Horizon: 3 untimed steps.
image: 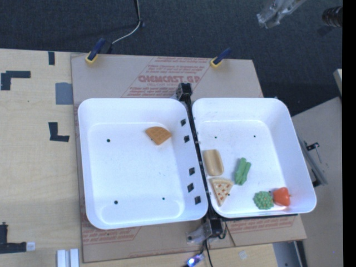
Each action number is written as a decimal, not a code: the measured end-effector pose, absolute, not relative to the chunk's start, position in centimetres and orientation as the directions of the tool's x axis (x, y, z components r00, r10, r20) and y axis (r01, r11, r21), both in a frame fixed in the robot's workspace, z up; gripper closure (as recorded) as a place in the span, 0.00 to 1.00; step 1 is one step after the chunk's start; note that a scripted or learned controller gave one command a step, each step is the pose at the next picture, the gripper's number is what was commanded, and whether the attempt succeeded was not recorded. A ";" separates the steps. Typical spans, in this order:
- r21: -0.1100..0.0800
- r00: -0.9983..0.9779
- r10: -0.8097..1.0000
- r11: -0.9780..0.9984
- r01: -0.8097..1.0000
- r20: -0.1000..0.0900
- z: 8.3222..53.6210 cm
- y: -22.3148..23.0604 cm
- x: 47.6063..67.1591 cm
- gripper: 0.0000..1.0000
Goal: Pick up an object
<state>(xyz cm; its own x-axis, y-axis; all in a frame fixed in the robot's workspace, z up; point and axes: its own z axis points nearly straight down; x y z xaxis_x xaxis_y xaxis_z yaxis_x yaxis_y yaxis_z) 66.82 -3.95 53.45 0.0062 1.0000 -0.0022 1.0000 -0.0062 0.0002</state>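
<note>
Above the right bin [289,127], far up beyond it, hangs the end effector [276,10], grip state unclear; inside that bin lie a bread slice [213,162], pizza wedge [221,190], green pod [242,171], broccoli [263,199] and tomato [282,196].

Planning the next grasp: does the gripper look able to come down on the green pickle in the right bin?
Probably yes. The green pickle lies apart from its neighbours, uncovered, and the gripper hangs beyond the bin.

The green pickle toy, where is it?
The green pickle lies in the right bin, just right of the tan bread piece and above the broccoli.
</note>
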 end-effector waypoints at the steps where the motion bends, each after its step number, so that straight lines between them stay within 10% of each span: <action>1: 0.000 0.006 1.000 -0.006 1.000 -0.003 53.4 -11.4 66.8 1.00; 2: 0.000 0.008 1.000 -0.008 1.000 -0.004 53.4 -22.0 66.8 1.00; 3: -0.018 0.001 1.000 -0.001 1.000 0.004 36.3 -22.3 66.7 1.00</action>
<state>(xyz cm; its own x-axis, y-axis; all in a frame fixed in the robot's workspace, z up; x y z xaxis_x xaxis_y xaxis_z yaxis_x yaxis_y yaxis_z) 66.70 -22.33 36.27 0.0012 1.0000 0.0036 0.9998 -0.0012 -0.0176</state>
